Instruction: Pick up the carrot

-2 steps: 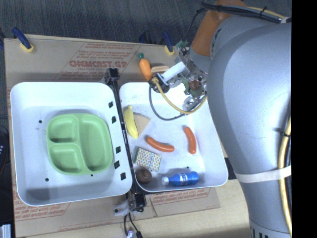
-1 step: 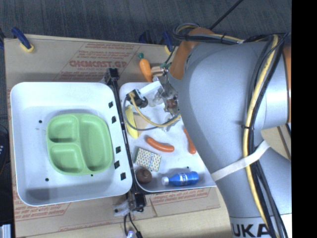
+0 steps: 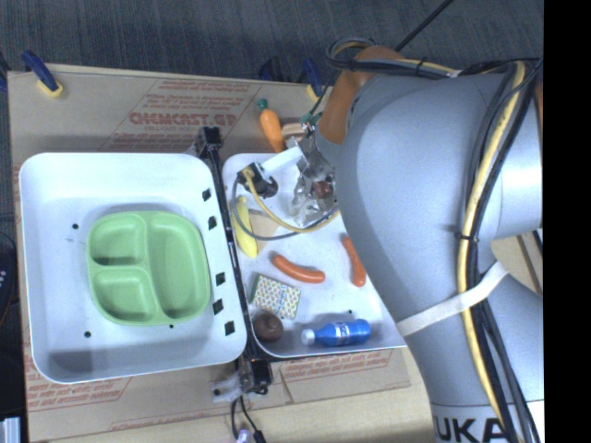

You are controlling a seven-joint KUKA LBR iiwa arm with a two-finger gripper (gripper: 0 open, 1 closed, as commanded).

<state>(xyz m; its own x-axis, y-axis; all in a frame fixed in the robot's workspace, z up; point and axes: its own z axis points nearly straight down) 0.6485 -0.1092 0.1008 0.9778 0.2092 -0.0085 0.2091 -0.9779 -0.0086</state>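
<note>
The carrot [image 3: 270, 129] is orange with a small green top. It lies at the far edge of the right bin [image 3: 383, 326], up against or just past its rim, on the cardboard side. My gripper [image 3: 309, 181] hangs over the far part of the right bin, a little to the right of and nearer than the carrot. The big grey arm covers the right side of that bin.
The right bin also holds a yellow banana [image 3: 245, 229], two orange-red sausages [image 3: 298, 269] [image 3: 354, 260], a patterned pouch [image 3: 277, 295], a brown ball [image 3: 269, 324] and a blue bottle [image 3: 337, 332]. A green divided plate [image 3: 148, 266] lies in the left bin [image 3: 46, 201].
</note>
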